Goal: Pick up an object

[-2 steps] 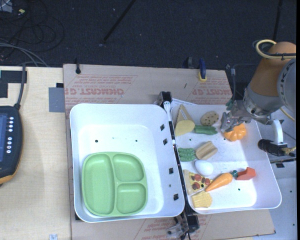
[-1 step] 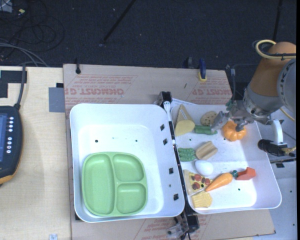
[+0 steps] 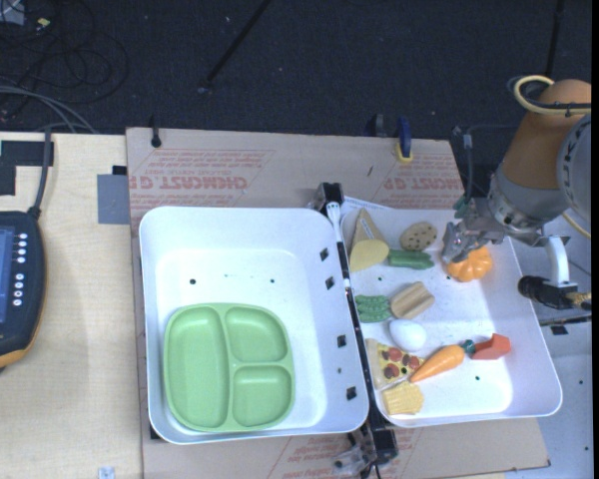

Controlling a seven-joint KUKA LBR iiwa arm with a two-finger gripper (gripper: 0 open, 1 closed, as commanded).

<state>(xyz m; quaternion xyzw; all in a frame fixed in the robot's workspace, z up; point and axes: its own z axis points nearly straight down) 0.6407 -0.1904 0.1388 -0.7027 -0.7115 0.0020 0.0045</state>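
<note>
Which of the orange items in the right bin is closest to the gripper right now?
The orange pepper, right at the gripper near the bin's far right side. The carrot lies well away, toward the near edge beside the egg.

A robotics lab: left of the grey-and-orange arm's gripper (image 3: 457, 239) sit two shallow white plastic bins (image 3: 242, 230) on a cardboard-topped bench (image 3: 240, 173) (toy food, plainly), with a black teach pendant (image 3: 5, 287) and loose cables (image 3: 40, 78) far left.
</note>
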